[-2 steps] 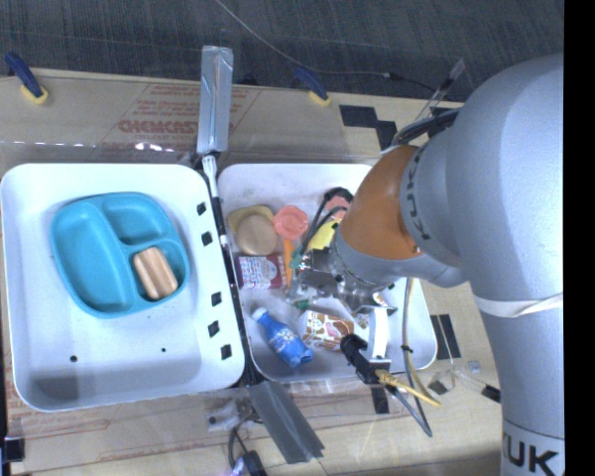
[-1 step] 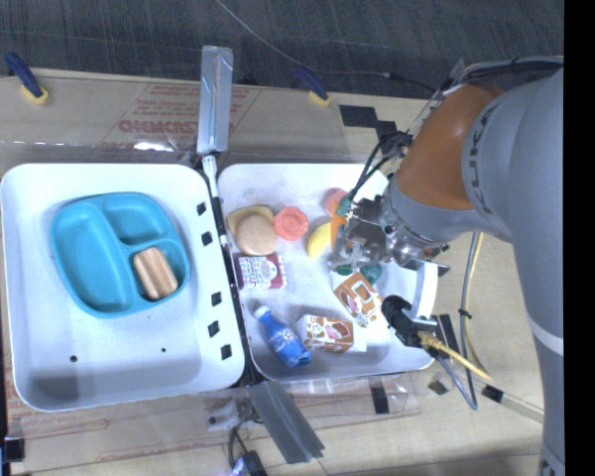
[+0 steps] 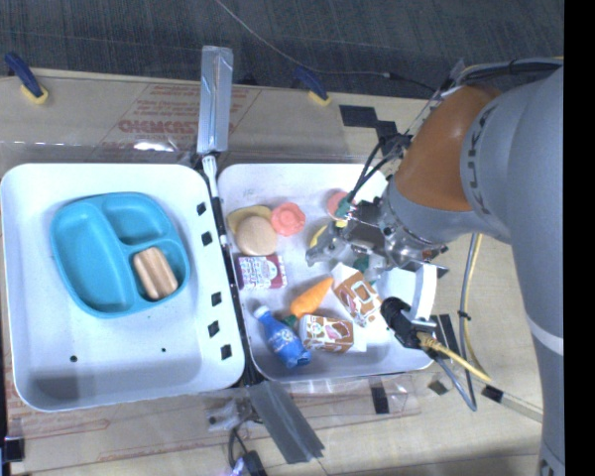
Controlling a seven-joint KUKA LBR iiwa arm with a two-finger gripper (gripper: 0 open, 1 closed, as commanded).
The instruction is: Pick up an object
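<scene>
My gripper (image 3: 345, 249) is low over the right bin (image 3: 278, 181), near its right-hand middle. Its body covers the fingertips. Just below it lie a small orange-and-white carton (image 3: 358, 297) and an orange carrot (image 3: 311, 295). A second carton (image 3: 328, 333) and a blue bottle (image 3: 281, 337) rest near the bin's front edge. To the gripper's left sit a tan bun (image 3: 254, 232), a pink round piece (image 3: 288, 218) and a dark red packet (image 3: 260, 270). A yellow piece (image 3: 320, 233) peeks out beside the gripper.
The left bin (image 3: 99, 380) holds a blue divided plate (image 3: 91, 251) with a hot-dog bun (image 3: 155, 272) in its lower right compartment. A metal divider (image 3: 214, 97) runs between the bins. The arm (image 3: 476, 167) reaches in over the right bin's right side.
</scene>
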